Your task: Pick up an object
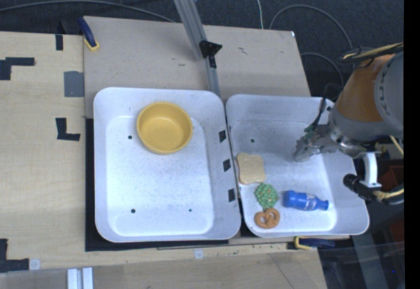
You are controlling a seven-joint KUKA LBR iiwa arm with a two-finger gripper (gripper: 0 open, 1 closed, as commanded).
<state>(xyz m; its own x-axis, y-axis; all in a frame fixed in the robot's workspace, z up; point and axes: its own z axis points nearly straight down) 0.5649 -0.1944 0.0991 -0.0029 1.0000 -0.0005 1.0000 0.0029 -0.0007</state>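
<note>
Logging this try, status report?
Gripper low in right bin, nothing visibly held. Blue bottle, green toy, pretzel, tan square untouched. Path clear.

Bowl [164,127] in left bin [111,169]; sponge [250,167], ball [266,194], pretzel [267,218], bottle [304,201] in right bin [275,117].

One fixed camera looks down aslant on both white bins [105,150] from above.

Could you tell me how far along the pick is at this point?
Nothing looks picked yet: the bottle, sponge, green toy and pretzel all lie in the right bin. The gripper is low over that bin, apart from them. Reaching, grasping and lifting remain.
</note>
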